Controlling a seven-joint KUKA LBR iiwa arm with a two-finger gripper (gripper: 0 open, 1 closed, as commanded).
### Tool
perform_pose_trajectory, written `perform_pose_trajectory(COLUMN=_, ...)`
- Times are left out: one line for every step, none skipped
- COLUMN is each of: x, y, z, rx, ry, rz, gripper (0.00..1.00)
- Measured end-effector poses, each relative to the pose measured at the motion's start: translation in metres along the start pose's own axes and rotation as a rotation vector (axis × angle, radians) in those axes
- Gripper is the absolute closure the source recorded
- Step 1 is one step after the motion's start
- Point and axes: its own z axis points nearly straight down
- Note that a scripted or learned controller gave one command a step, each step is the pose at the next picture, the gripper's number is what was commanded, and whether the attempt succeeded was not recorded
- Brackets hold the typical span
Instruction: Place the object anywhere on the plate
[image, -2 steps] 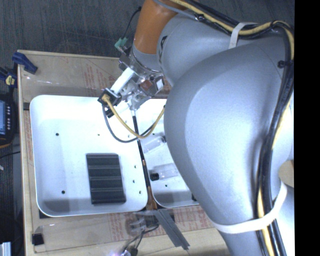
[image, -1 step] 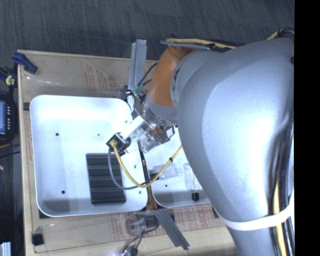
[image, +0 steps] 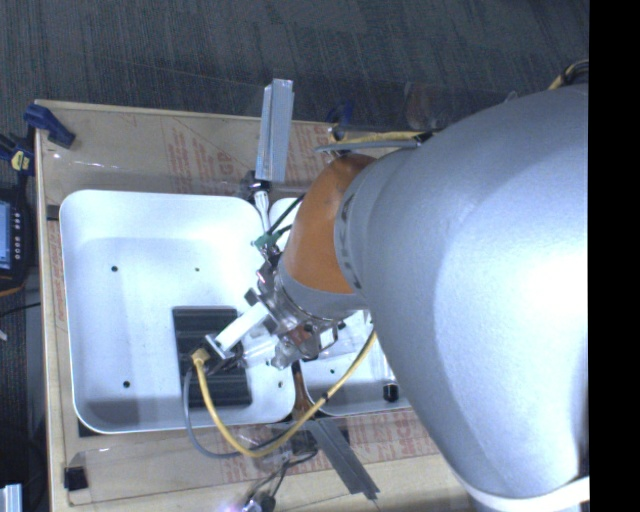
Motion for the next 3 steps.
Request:
perform_pose_trajectory(x=0.064, y=0.017, z=-0.001, rx=-0.002, ry=0.005, rz=0.214, gripper=1.0)
perform_pose_trajectory(x=0.121, y=0.076, z=-0.002, rx=-0.001, ry=0.003, rz=0.155, gripper=1.0)
perform_pose_trajectory(x=0.149, y=0.039, z=0.0, rx=0.003, ry=-0.001, rz=-0.304, gripper=1.0)
